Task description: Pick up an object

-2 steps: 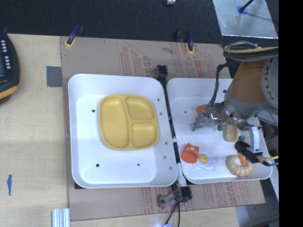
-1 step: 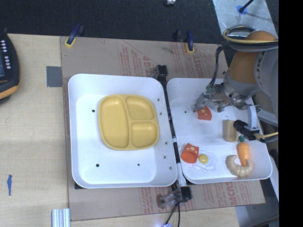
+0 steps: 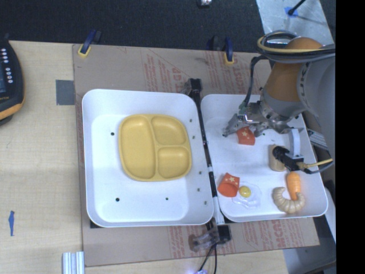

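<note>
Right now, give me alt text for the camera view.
The gripper is low in the right bin, right at a small red block. That bin also holds another red piece, a toy fried egg and a carrot; the left bin holds a yellow divided plate.

arm (image 3: 308,79) cut off — right edge

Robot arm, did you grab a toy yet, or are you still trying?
Done: the gripper is down in the right bin, right at a small red block. In hand: nothing that I can see lifted; the block looks to be on the bin floor. Left: closing on it and lifting. The other red block, fried egg and carrot lie untouched.
</note>
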`<move>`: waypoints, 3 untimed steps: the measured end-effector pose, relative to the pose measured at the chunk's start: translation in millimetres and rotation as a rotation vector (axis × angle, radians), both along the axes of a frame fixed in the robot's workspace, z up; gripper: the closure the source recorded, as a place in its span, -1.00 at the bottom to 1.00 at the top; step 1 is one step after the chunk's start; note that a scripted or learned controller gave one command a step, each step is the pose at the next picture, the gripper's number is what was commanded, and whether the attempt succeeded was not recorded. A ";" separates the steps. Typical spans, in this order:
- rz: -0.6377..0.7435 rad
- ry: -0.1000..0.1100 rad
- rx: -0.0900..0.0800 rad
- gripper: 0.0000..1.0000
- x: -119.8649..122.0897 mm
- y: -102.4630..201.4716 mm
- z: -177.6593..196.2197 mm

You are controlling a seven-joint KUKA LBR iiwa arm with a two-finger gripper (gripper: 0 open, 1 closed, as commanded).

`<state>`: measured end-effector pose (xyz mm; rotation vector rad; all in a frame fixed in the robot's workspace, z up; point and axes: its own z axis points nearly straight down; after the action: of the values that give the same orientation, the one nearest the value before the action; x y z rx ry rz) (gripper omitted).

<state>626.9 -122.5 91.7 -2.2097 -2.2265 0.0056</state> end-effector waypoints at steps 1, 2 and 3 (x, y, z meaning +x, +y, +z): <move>-0.001 0.001 -0.001 1.00 0.0 -2.3 10.8; -0.006 0.003 0.001 1.00 -91.4 6.0 68.5; 0.007 -0.009 0.001 1.00 -48.2 104.2 113.8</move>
<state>578.8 -18.3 205.5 -2.2062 -2.2379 -0.0060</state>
